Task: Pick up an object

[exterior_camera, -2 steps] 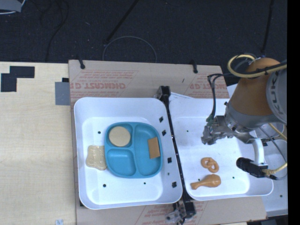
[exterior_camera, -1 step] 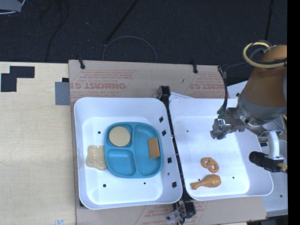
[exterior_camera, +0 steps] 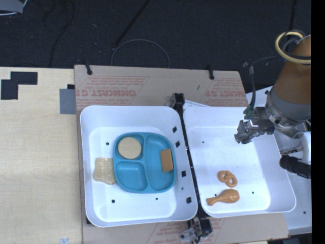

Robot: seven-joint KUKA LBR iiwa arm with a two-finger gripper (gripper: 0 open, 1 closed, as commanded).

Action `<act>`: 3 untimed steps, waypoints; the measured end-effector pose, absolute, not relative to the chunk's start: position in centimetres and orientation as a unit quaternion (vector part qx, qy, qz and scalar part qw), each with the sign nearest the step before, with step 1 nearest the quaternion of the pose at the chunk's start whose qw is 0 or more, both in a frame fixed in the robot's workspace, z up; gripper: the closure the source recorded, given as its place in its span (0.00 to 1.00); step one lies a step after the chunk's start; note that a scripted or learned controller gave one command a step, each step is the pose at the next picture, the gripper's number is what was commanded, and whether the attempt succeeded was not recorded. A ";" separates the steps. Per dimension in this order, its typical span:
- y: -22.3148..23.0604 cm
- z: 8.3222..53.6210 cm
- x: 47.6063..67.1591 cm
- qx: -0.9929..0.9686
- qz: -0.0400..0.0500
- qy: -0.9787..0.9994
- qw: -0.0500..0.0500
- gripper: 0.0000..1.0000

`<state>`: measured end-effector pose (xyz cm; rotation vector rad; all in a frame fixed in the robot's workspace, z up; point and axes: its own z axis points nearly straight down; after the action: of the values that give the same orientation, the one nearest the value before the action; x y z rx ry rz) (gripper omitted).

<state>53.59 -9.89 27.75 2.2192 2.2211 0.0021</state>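
In the right bin [exterior_camera: 218, 151] lie a brown pretzel [exterior_camera: 227, 177] and, just below it, a tan chicken drumstick [exterior_camera: 224, 197]. My gripper [exterior_camera: 246, 134] hangs over the right bin's upper right part, well above and to the right of the pretzel, with nothing visible between its fingers. In the left bin [exterior_camera: 96, 136] rests a blue divided plate [exterior_camera: 143, 162] that carries a round tan cookie [exterior_camera: 129, 147] and a small brown cracker [exterior_camera: 166, 160]. A pale slice of bread [exterior_camera: 104, 170] lies against the plate's left edge.
The grey and orange arm [exterior_camera: 293, 80] comes in from the right over the right bin's rim. A black divider [exterior_camera: 184, 151] runs between the two bins. Cardboard [exterior_camera: 152, 85] lies under both bins, and dark cables trail at the back.
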 end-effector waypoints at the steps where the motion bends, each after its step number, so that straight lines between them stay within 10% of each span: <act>1: -5.5 26.0 54.7 0.706 -0.001 0.708 -0.002 1.00; 3: 4.9 26.3 56.1 0.706 -0.001 0.708 -0.001 1.00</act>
<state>56.12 4.93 26.28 2.2189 2.2276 -0.0026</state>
